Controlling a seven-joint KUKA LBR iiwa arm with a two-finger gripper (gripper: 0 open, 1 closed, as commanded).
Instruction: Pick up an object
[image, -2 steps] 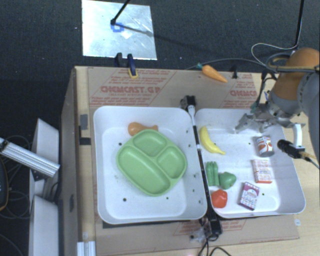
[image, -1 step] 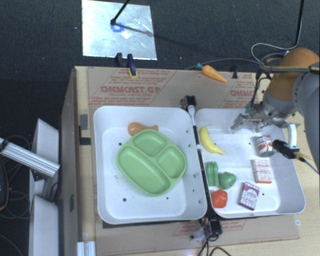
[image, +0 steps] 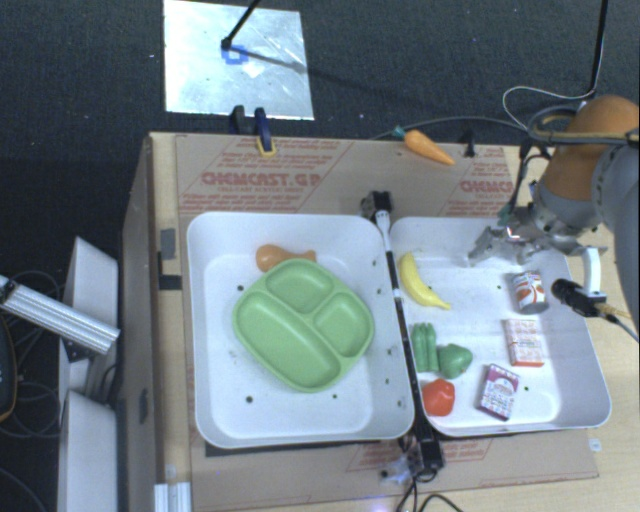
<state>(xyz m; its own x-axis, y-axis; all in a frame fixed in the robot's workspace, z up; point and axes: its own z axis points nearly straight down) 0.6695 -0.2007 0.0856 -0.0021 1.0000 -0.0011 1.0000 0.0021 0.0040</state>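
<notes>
My gripper (image: 508, 248) hangs over the back of the right bin (image: 590, 400), its grey fingers spread open with nothing between them. Just below and to its right lies a small red and white can (image: 528, 292). A yellow banana (image: 422, 283) rests to the gripper's left, near the divider. Toward the front of that bin are a red and white box (image: 524, 342), a maroon box (image: 498, 390), two green vegetables (image: 425, 350) (image: 455, 358) and a red tomato (image: 438, 397).
The left bin (image: 215, 400) holds a green divided plate (image: 303, 322) and an orange item (image: 272, 257) behind it. A toy carrot (image: 430, 148) lies on the cardboard behind the bins. A black and white part (image: 582, 290) juts over the right bin's edge.
</notes>
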